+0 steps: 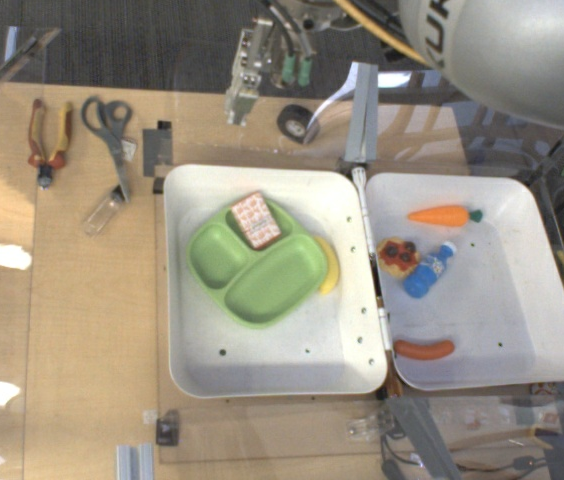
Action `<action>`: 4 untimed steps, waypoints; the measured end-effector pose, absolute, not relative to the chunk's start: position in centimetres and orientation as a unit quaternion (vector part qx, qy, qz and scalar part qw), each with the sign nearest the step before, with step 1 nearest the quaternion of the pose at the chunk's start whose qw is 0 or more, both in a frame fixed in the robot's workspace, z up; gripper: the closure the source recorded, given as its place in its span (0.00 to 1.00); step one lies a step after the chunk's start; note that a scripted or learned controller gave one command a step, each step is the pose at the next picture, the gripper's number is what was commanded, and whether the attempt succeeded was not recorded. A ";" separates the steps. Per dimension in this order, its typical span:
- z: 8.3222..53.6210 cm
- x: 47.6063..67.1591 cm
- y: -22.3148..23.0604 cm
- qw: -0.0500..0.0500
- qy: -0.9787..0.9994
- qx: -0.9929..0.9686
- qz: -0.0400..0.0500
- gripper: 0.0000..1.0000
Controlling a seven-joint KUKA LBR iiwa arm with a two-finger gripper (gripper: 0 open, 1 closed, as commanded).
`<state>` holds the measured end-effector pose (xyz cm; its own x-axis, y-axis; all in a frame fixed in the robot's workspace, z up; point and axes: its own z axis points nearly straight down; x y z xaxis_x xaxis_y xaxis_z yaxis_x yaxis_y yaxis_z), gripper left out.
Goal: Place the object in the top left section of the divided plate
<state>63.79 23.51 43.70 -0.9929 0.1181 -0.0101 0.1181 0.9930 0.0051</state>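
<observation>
A green divided plate (262, 280) lies in the left white bin (262, 373). A small red-and-white patterned block (255, 220) rests in the plate's upper section, tilted and overlapping the ridge between sections. My gripper (269, 72) hangs high above the bench beyond the left bin's far edge. It stands open, nothing between its fingers (244, 68), well apart from the plate and the block.
A yellow banana-like piece (330, 268) lies against the plate's right rim. The right bin (522, 298) holds a carrot (440, 215), a round red toy (398, 255), a blue bottle (427, 271) and a sausage (424, 348). Pliers (45, 138), scissors (110, 133) and a tape roll (295, 121) lie on the bench.
</observation>
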 end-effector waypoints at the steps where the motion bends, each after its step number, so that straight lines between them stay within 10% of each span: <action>1: 32.4 64.5 19.7 0.004 0.997 -0.074 0.002 1.00; 2: 42.5 58.1 23.7 0.007 0.992 -0.123 0.003 1.00; 3: 33.6 63.8 23.6 0.003 0.990 -0.139 0.002 1.00; 4: 42.0 66.7 23.6 0.005 0.990 -0.143 0.002 1.00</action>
